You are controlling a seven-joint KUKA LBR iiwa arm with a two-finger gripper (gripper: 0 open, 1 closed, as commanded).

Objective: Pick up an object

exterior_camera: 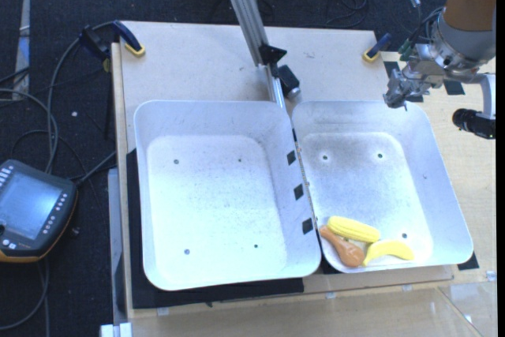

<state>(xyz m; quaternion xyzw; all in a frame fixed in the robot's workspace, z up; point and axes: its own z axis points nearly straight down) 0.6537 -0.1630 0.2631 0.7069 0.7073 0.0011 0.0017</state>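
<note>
Because the pincer [398,97] hangs far above the yellow toys [353,229] and orange toy [344,246], it could miss; its grip I cannot tell. The toys touch, so one may slip.

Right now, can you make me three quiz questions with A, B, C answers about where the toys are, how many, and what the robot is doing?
1. Where do the toys lie?
A. left bin
B. right bin, near corner
C. on the floor

2. How many toys?
A. three
B. one
C. six

3. Where is the gripper?
A. above the right bin's far edge
B. pressed on the toys
C. inside the left bin

Answers: B, the yellow corn, orange piece and banana sit there; A, those three; A, it hangs there, apart from the toys.
</note>
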